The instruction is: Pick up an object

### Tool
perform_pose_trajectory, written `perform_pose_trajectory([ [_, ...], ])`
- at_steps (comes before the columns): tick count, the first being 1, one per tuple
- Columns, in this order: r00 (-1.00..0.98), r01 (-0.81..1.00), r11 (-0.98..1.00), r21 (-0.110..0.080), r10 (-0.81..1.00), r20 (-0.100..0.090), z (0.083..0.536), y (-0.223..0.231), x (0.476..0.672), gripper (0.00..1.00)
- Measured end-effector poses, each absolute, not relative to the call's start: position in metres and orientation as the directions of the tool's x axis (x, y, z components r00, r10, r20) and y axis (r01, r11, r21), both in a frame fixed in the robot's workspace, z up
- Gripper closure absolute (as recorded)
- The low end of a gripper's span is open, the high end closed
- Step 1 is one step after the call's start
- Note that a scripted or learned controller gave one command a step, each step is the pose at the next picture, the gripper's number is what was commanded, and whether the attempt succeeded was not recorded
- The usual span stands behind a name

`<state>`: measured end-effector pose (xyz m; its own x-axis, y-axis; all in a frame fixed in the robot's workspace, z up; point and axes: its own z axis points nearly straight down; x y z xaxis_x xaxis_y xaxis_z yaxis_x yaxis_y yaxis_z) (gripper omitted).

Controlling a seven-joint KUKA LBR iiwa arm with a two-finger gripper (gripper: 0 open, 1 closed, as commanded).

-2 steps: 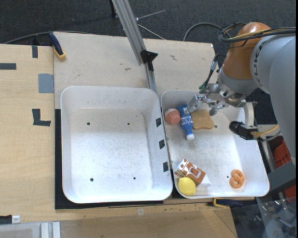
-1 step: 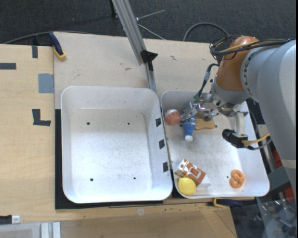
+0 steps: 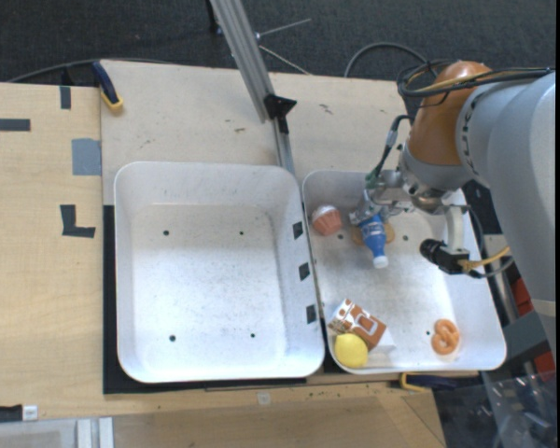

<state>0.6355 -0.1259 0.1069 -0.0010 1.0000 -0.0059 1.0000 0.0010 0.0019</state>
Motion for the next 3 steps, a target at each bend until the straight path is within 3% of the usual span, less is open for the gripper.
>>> perform_pose_trajectory([
  [1,-0.002,1.0,0.002,0.003,1.0,0.0,0.152,-0.118,0.634,1.0],
  [2,-0.002,1.0,0.002,0.005,1.0,-0.001,0.206,-0.119,0.646,1.0],
  [3,-0.001,1.0,0.001,0.002,1.0,0.0,0.229,-0.119,0.646,1.0],
])
